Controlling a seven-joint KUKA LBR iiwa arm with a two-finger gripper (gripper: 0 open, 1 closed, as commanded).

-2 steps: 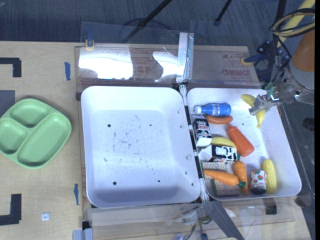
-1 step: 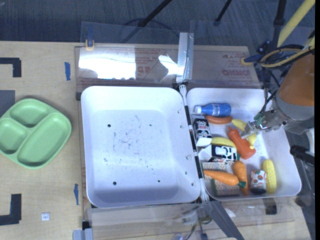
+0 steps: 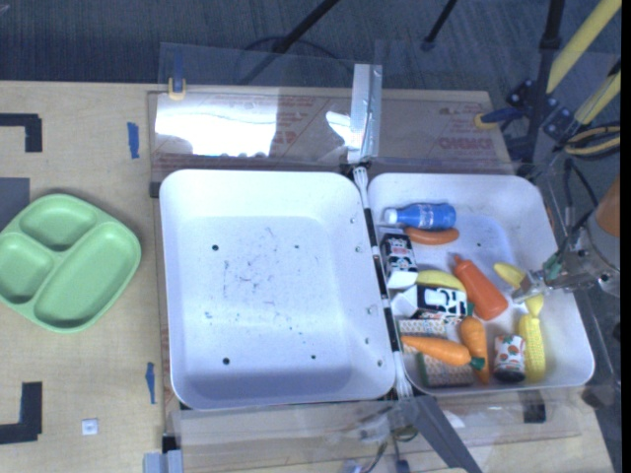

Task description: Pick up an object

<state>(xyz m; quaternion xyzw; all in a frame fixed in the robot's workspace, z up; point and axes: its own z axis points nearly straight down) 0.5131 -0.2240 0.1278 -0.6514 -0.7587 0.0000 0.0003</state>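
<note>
My tool point(image 3: 537, 282) sits over the right bin point(image 3: 523, 197), beside a banana point(image 3: 510, 274). I cannot tell its finger state.

Gripper point(image 3: 540, 282) low at rt bin's point(image 3: 493, 193) rt side, near a yellow banana point(image 3: 510, 273); toy food piled there w/ blue bottle point(image 3: 422, 215); lt bin point(image 3: 261, 190) beside it.
</note>
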